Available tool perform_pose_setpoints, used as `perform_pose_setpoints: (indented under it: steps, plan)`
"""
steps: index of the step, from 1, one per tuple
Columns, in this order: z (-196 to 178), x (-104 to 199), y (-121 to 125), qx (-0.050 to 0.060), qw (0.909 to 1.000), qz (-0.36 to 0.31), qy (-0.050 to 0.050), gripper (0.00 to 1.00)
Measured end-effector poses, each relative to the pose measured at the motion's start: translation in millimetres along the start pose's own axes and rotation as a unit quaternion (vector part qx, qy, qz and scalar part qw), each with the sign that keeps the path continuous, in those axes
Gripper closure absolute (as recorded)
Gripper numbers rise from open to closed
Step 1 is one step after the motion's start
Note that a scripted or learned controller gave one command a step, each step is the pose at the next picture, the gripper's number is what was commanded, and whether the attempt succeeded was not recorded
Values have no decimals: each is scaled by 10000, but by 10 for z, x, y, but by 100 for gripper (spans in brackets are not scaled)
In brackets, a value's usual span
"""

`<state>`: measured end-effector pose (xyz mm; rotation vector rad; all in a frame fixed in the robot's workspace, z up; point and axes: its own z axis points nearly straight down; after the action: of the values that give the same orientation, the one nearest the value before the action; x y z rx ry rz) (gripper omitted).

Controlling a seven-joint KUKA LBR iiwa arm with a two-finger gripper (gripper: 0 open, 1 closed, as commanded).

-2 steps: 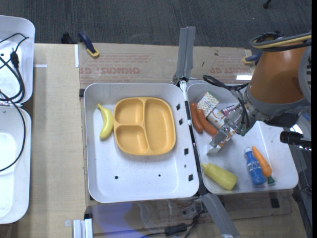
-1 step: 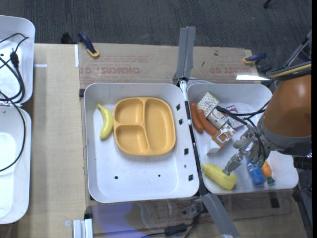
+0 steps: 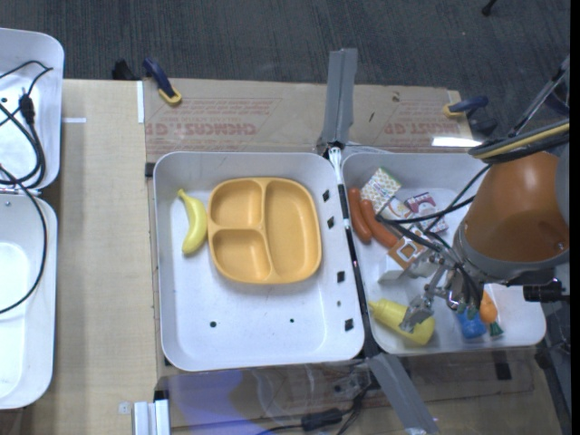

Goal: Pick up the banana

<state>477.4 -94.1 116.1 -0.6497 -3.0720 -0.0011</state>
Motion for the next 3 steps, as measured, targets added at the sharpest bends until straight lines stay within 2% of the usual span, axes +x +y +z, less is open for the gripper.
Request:
perform_pose_setpoints:
  steps: [1, 2, 3]
  plan:
    - [-105, -21, 9, -15, 10000, 17, -26, 100]
    - [-813, 26, 464, -2, 9888, 1491, -20, 100]
    - [-813, 26, 462, -2, 9888, 1494, -19, 0]
